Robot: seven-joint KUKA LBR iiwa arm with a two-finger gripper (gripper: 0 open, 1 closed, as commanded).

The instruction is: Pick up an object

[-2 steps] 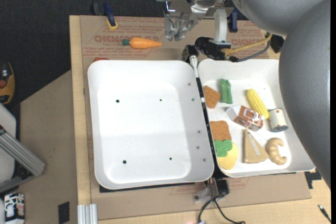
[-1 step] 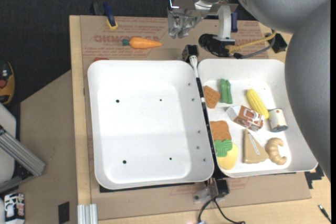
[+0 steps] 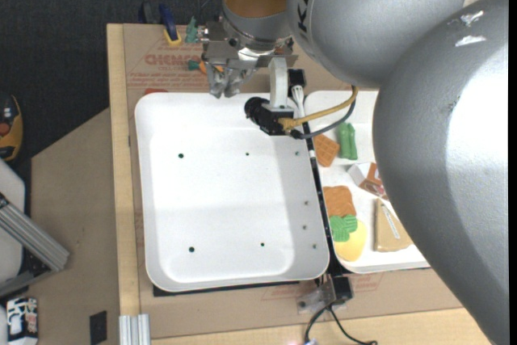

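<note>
My gripper [image 3: 224,82] hangs below the orange band of the arm, over the far rim of the left bin [image 3: 152,198]. Nothing shows in it. The objects lie in the right bin [image 3: 365,262], well to the right of the gripper. Among them are a green piece [image 3: 347,141], an orange-brown square [image 3: 325,149], an orange waffle-like piece [image 3: 339,200], a green leafy piece [image 3: 345,227] on a yellow round one [image 3: 353,245], and a tan wedge [image 3: 388,229]. The arm's big grey body hides most of the right bin.
A black fitting with yellow and white cables [image 3: 266,115] hangs off the wrist over the divide between the bins. The bins rest on a brown cardboard-covered bench [image 3: 121,93]. Small clips [image 3: 171,30] sit at the bench's far edge.
</note>
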